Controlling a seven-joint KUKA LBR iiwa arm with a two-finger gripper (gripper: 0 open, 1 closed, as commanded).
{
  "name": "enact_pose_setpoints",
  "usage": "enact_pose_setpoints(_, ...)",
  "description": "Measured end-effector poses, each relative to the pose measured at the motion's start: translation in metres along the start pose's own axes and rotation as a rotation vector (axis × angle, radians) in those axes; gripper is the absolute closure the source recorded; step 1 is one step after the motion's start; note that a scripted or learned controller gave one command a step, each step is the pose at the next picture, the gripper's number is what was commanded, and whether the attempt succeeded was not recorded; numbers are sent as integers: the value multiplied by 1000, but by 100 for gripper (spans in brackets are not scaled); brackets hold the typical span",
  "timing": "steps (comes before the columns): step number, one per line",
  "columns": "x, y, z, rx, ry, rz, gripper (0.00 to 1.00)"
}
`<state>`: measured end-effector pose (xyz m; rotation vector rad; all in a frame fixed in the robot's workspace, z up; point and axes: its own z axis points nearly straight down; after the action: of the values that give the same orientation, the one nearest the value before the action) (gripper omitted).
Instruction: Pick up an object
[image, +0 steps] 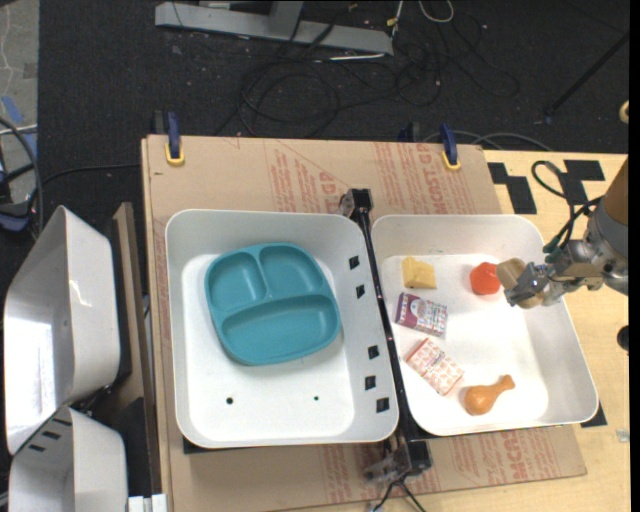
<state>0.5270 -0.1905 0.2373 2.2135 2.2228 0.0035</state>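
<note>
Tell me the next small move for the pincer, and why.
Probably a short slide toward the left and down onto the red ball. The pincer sits just beside it in the right bin with nothing visibly held, and the ball is the nearest object, apart from the yellow block.

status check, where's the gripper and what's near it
Gripper over right white bin, beside small red-orange round object; nothing seen held. Yellow block, two pink-white packets, orange drumstick-shaped toy lie loose. Path unobstructed.
</note>
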Motion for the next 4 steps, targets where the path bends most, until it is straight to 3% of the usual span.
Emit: enact_pose_setpoints(4, 219, 39, 6, 4, 2, -3, 100)
